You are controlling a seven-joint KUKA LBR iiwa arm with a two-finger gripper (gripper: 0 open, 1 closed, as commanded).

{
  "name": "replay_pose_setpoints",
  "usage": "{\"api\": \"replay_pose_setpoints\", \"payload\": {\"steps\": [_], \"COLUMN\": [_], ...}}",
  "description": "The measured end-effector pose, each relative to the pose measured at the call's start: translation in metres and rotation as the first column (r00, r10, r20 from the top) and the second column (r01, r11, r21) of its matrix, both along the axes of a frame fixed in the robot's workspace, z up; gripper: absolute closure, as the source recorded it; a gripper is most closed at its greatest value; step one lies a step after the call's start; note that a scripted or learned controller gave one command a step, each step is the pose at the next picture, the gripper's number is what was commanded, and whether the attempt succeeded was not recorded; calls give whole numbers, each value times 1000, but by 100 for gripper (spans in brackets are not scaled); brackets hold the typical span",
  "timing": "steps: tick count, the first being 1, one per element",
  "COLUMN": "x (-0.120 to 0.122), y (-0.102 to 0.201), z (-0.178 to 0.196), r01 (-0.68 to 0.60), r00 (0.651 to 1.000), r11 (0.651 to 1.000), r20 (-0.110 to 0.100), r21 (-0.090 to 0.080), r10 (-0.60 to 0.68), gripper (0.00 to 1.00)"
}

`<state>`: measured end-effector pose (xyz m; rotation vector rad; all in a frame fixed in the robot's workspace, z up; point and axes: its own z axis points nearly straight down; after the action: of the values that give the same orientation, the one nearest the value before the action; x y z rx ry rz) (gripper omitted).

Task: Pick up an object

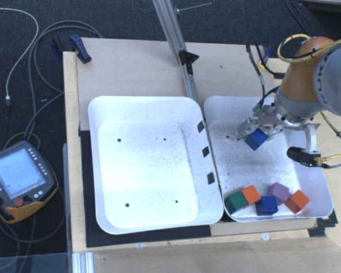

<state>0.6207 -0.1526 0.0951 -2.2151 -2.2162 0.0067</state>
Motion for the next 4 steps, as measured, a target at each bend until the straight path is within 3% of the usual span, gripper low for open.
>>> {"api": "replay_pose_setpoints", "payload": {"steps": [1,2,3,4], "x": [-72,2,-13,-3], "y": [-8,-39,-28,5], "z": [97,10,58,1], "r01": [2,-1,-2,-3], "r00": [1000,1000,1000,1000], "r11": [1000,1000,1000,1000], "r20": [11,15,15,3], "r21": [-3,2,-4,1], "r10": [-2,1,2,3], "gripper": [0,0,0,0]}}
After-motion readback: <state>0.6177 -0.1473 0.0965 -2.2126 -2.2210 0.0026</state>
